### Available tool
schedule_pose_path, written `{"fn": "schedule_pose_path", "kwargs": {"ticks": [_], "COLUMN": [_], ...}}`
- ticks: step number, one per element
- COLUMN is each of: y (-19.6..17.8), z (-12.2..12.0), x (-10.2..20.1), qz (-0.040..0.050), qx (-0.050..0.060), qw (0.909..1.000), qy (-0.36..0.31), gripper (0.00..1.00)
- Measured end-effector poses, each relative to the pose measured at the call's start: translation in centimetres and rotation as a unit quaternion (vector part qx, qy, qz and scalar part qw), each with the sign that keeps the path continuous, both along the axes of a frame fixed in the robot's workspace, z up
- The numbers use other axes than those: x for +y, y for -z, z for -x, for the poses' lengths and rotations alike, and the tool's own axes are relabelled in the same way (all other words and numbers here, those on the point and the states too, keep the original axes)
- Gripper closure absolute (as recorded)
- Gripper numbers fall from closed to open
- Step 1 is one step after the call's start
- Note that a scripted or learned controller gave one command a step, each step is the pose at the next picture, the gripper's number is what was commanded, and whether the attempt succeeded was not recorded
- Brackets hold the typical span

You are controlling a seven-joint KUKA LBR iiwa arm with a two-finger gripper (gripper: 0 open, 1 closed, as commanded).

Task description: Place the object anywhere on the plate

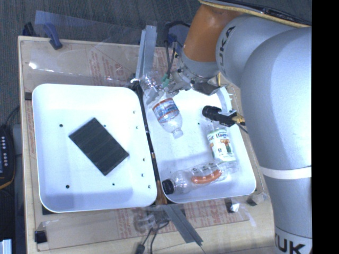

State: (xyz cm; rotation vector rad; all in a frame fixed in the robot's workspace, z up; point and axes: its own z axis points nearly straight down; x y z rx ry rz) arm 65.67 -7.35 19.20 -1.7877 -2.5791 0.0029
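Note:
A dark grey rectangular plate [99,145] lies flat and askew in the middle of the left bin [47,105]. A clear water bottle with a blue and white label [167,113] lies at the top left of the right bin [249,181], its cap pointing down and to the right. My gripper [159,88] is low over that bin's top left corner, right at the bottle's upper end. The orange band and grey wrist hang above it. The view does not show whether the bottle is gripped or merely touched.
Two more clear bottles lie in the right bin. One with a green and white label and a black cap [221,142] is at the right. One with an orange label [197,177] lies along the front wall. The big grey arm covers the bench's right side.

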Motion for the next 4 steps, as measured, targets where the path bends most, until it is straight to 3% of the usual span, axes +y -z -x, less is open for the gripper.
{"fn": "schedule_pose_path", "kwargs": {"ticks": [1, 2, 3, 4], "y": [-0.4, 0.1, -3.5, 3.5], "z": [0.0, 4.5, 5.7, 6.4], "x": [5.3, 11.4, 15.5, 20.0], "qz": [-0.0007, -0.0007, 0.0004, -0.0005], "qx": [0.001, 0.0, -0.002, 0.001], "qw": [0.9931, 0.9558, 0.991, 0.9563], "qy": [-0.118, -0.294, -0.134, -0.292], "gripper": [1.0, 1.0, 1.0, 1.0]}}
